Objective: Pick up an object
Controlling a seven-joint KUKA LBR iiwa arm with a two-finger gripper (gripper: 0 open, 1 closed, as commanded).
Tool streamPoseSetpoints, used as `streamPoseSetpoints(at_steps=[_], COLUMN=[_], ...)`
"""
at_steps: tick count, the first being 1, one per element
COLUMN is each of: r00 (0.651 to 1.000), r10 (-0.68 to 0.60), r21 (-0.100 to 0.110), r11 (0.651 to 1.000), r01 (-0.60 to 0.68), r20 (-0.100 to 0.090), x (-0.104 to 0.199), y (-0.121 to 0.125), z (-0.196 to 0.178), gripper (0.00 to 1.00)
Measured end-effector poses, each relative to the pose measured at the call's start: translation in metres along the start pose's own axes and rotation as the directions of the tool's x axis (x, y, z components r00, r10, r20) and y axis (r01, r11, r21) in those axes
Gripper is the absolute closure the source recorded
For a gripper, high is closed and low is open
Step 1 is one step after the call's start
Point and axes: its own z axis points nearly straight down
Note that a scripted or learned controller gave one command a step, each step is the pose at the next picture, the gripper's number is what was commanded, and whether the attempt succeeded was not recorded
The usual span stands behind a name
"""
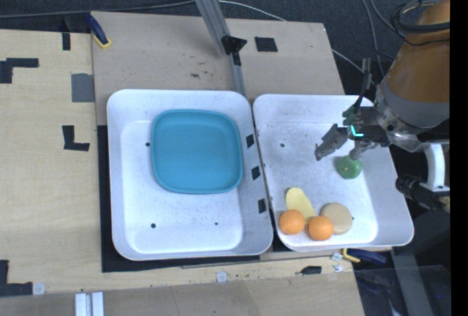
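The small round green object (349,167) lies near the right bin's (307,113) right edge, under the gripper (340,148) — fingers spread apart, gripping nothing. Two orange balls (292,222), a yellow piece (298,199) and a tan lump (337,215) sit along the front edge.

Two bins sit side by side at the middle of the desk (44,161). The left bin (124,234) holds a square plate (196,150). In the right bin (292,117), four items cluster at its lower edge: two round fruits (306,224), a pale piece (298,200) behind them, a rounded lump (337,215) at right. A small ball (349,167) lies above them, the claw (342,145) over it.
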Motion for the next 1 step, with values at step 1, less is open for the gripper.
streamPoseSetpoints(at_steps=[1], r00=[1.000], r10=[0.000], r21=[0.000], r11=[1.000], r01=[0.000], r20=[0.000], x=[0.0000], y=[0.0000], z=[0.0000], gripper=[0.00])
